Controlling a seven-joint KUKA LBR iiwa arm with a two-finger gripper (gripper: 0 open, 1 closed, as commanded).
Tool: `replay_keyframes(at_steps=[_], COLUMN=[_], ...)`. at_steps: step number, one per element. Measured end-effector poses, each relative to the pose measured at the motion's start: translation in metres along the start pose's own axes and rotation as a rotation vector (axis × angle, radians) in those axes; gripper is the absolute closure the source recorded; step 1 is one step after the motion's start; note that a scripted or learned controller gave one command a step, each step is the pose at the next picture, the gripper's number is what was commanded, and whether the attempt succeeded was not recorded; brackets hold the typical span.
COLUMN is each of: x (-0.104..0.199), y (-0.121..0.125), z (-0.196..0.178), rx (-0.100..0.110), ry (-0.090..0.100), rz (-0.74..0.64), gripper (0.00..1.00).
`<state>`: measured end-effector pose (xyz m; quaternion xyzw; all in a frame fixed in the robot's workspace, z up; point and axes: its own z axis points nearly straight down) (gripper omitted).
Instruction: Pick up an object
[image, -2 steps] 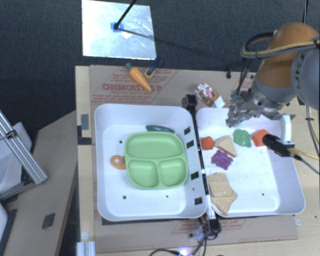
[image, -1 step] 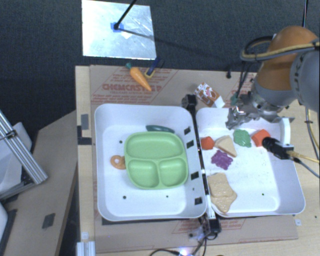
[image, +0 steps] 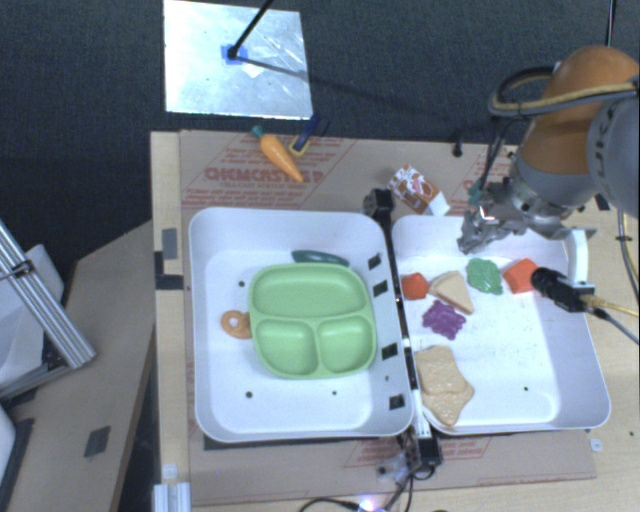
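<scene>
Right bin (image: 570, 395) crowded: tan bread slice (image: 443, 383), green piece (image: 484, 275), purple piece (image: 443, 319), orange-red block (image: 520, 274), small red piece (image: 415, 286) lie close. Gripper (image: 478, 237) sits over bin's far edge, near green piece, nothing between jaws; open or closed, cannot tell. Risks, as I judge: descent clips the rim, or catches two neighbours; flat pieces slip out.

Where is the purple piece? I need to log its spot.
The purple piece lies in the right bin, near its left wall, just below the tan wedge and above the beige slab.
</scene>
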<state>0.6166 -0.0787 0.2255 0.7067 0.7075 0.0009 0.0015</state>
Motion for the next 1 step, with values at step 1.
replay_keyframes(at_steps=[1], x=[0.0153], y=[0.0042], z=[0.0092], rx=[0.002], ry=[0.000], rz=[-0.004], gripper=[1.00])
